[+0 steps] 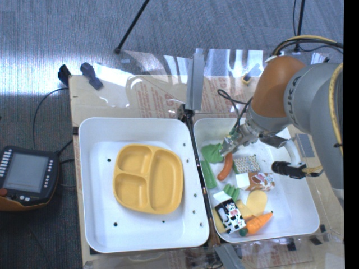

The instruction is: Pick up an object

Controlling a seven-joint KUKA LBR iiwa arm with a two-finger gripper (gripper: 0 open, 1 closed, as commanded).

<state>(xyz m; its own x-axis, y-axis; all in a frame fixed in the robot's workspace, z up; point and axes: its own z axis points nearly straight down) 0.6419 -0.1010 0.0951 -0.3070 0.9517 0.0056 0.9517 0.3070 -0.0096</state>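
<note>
**Orange sausage under the gripper — approach step**

Orange-red sausage (pixel 225 166) lies in right bin (pixel 305 209), beside green leaf (pixel 212 152). My gripper (pixel 230 145) hangs just above its upper end; opening I cannot tell. Next I judge: descend, close, lift.

Legible text: none.

Items bearing marks that cannot be read:
- Clear plastic sheet (pixel 168 91) along the worktop's far edge: rows of reddish-brown printed lettering, too small and blurred to make out.
- Grey arm housing (pixel 314 97) over the worktop's right edge: part of dark lettering along its curved side, cut short and unreadable.
- Handheld control pendant (pixel 25 175) on the floor beyond the worktop's left edge: lit screen and a column of keys, contents too small to tell.
- Small carton with cow pattern (pixel 231 216) in the right bin, near the worktop's front edge: black patches and a small picture, no readable wording.
</note>
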